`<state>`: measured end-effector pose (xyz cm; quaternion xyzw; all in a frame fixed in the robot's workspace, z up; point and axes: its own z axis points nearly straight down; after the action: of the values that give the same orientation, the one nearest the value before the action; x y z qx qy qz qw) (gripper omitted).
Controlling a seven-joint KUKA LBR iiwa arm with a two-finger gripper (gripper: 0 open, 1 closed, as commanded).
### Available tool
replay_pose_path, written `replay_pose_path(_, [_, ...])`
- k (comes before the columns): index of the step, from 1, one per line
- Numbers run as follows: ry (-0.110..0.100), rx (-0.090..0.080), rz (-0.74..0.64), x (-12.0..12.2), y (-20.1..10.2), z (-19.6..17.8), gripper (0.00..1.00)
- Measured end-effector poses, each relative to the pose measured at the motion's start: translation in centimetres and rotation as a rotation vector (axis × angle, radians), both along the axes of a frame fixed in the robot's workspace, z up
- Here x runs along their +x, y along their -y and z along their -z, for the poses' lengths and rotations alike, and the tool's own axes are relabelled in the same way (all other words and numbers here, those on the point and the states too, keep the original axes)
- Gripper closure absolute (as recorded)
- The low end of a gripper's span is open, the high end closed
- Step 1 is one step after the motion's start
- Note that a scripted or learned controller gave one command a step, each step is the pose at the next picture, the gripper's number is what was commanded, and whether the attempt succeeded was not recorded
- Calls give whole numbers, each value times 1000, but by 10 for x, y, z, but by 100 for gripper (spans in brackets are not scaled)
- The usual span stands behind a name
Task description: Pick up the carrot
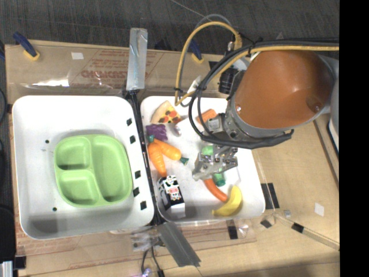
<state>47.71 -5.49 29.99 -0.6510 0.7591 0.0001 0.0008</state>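
An orange carrot (166,150) with a small green tip lies in the left part of the right bin (251,172), pointing down and right. A second orange piece (157,164) lies right beside it. My gripper (212,166) hangs over the middle of this bin, to the right of that carrot and apart from it. Just below the gripper lies another slim orange vegetable (217,190) with a green top, its upper end partly hidden under the gripper. Nothing shows between the gripper's metal parts that I can make out.
The right bin also holds a pizza slice (165,113), a purple item (155,133), a cow-patterned carton (171,193), a banana (230,202) and an orange block (208,117). The left bin (29,154) holds a green divided plate (92,169). Cables (193,45) loop over the arm.
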Motion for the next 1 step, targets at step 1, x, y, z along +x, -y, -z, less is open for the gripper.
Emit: replay_pose_path(1, [-2, -1, -127, 0, 9, 5, 100])
